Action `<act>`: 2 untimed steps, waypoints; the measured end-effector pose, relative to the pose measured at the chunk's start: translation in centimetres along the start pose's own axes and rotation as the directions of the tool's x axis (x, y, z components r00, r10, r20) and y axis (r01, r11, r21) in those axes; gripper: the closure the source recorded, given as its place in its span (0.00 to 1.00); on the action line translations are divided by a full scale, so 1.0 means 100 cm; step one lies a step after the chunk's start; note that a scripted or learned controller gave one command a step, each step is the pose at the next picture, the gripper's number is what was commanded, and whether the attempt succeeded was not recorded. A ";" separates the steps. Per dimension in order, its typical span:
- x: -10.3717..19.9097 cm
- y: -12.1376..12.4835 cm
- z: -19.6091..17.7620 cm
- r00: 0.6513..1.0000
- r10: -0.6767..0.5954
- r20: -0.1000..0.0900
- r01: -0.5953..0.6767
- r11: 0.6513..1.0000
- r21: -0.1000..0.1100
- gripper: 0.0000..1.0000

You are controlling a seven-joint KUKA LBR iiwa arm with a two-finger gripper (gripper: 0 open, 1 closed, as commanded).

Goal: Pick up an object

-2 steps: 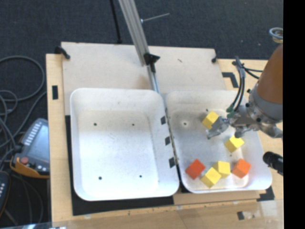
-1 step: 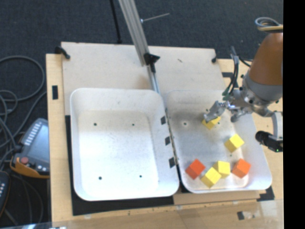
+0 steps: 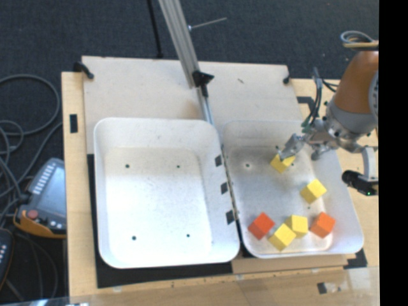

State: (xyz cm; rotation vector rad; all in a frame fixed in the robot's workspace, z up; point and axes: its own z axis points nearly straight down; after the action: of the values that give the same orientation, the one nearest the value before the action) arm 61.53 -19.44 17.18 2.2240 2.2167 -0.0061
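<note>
Hand over yellow cube, right bin.
Left of hand [image 3: 288,153]: empty bin [image 3: 159,127]. Yellow cube [image 3: 281,163] sits w/ fingertips on it; can't tell if you've clamped it. Likely light, rigid, smooth — grip flat opp. faces. Other cubes [image 3: 293,225] below hand.

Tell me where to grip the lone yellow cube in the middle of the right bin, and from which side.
Take the yellow cube across two opposite flat side faces, coming straight down from above. It sits flat on the right bin floor with open space all round, apart from the cluster of cubes near the front wall, so fingers probably fit either side.
</note>
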 end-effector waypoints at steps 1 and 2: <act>-0.015 0.025 0.062 1.000 -0.005 -0.001 0.005 1.000 -0.007 0.00; -0.017 0.024 0.053 1.000 -0.008 0.001 0.008 1.000 -0.005 1.00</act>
State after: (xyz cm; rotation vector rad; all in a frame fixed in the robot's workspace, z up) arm 63.96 -21.12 11.86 2.2126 2.2221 -0.0025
